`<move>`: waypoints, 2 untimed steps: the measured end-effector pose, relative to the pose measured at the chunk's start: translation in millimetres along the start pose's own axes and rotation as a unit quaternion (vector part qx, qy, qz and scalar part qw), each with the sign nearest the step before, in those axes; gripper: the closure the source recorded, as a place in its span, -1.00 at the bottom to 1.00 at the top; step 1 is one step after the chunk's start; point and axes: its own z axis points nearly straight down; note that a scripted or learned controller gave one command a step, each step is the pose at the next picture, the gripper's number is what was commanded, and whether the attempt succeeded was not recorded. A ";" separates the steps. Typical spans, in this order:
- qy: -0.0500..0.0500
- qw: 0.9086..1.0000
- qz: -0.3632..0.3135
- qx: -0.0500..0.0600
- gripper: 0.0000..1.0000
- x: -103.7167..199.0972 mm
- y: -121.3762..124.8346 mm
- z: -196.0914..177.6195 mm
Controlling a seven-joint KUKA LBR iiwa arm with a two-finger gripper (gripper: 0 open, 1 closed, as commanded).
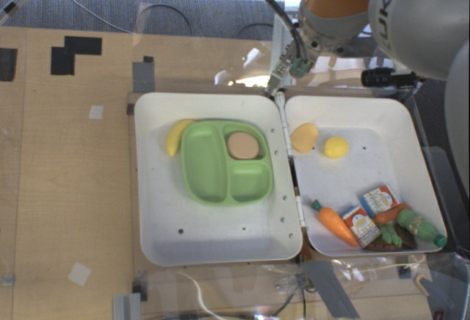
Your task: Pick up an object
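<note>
My gripper (277, 85) hangs over the back edge of the bins, right above the divider between them, with nothing seen in it. In the left bin (158, 186) lies a green divided plate (213, 172) with a tan round bun (242, 145) in its upper right compartment. A yellow banana (175, 137) rests against the plate's left rim. The right bin (382, 128) holds an orange-yellow fruit (304, 137) and a yellow ball (336, 147) near the back. At its front lie a carrot (335, 224) and two small cartons (379, 201).
A green-topped vegetable (420, 227) and a dark item (383, 238) crowd the right bin's front right corner beside the second carton (358, 223). The grey arm (418, 10) looms over the back right. Cables run behind the bins.
</note>
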 end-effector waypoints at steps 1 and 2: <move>-0.004 1.000 -0.003 -0.003 1.00 -0.9 1.8 -12.7; -0.001 1.000 -0.022 0.002 1.00 -39.3 -111.8 -5.2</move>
